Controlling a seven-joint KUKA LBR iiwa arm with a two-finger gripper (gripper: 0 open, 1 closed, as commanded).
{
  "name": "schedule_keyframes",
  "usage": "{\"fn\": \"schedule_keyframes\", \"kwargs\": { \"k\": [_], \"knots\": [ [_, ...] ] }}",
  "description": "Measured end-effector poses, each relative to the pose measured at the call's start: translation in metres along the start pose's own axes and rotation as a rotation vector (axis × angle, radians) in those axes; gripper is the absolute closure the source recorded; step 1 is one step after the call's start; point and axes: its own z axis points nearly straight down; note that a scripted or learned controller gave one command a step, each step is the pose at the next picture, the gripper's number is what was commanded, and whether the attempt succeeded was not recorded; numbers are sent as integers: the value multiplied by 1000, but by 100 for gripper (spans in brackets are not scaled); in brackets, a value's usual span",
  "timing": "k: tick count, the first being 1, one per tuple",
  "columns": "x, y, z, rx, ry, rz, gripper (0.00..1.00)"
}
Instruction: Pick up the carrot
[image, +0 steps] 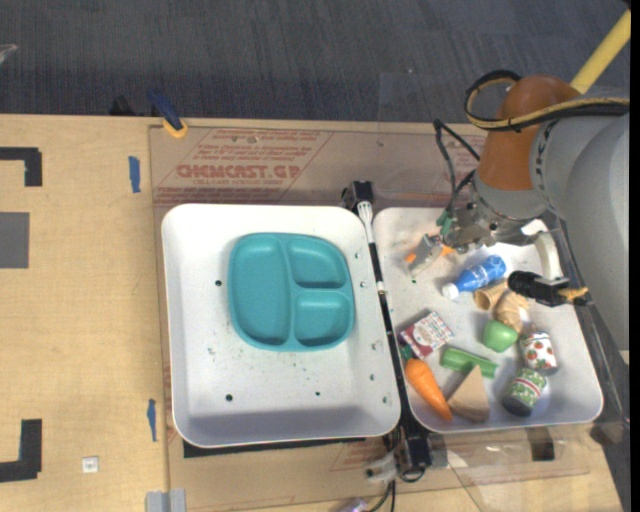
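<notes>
Your pincer (432, 248) hovers over the right bin (585, 400), upper right of frame.
Its grip state is unreadable; the carrot (427, 388) lies lower centre, apart from it.

1. Carrot (427, 389) — orange, beside the teal divided plate (291, 290).
2. Bottle (476, 276) right of that plate — blue, white-capped.
3. Can (538, 351) — white with red and green spots.
</notes>
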Motion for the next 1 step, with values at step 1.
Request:
{"fn": "schedule_keyframes", "kwargs": {
  "k": [1],
  "knots": [
    [-7, 6, 10, -30, 8, 347, 0]
  ]
}}
